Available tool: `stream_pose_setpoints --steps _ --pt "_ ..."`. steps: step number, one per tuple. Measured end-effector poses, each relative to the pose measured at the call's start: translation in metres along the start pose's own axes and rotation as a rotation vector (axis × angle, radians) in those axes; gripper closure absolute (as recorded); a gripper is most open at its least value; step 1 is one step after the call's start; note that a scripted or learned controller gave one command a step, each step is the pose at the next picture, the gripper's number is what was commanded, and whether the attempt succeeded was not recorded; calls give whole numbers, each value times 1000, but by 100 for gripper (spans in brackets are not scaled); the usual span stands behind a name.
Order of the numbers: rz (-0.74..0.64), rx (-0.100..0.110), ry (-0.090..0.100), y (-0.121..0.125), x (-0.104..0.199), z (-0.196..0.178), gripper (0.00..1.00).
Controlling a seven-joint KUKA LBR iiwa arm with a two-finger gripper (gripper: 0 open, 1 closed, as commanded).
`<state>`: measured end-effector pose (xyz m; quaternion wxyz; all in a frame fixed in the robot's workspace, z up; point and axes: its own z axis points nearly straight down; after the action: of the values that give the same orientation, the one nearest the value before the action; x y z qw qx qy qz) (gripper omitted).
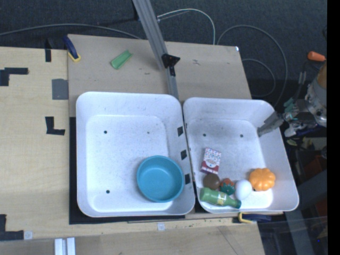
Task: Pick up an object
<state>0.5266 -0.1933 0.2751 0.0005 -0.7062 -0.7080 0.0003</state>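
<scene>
My gripper (270,124) hangs over the right rim of the right bin (228,110), apart from every object, and the arm comes in from the right edge. Near that bin's front lie a red-and-white small box (211,160), a brown lump (211,181), a green bottle (219,197) on its side, a small red-and-teal piece (227,185), a white ball (243,189) and an orange pumpkin-shaped toy (262,178). They sit well below and left of the gripper. A blue bowl (159,178) stands in the left bin (106,110) at its front right.
A grey slanted pole (151,28) rises from a bracket between the bins at the back. A green block (120,59) and a blue-and-yellow clamp (71,48) lie on the bench behind the left bin. Cables loop behind the right bin.
</scene>
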Motion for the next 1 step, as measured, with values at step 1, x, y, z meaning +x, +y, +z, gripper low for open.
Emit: stream_pose_setpoints --steps 1 --pt "0 0 0 0 0 0 0"
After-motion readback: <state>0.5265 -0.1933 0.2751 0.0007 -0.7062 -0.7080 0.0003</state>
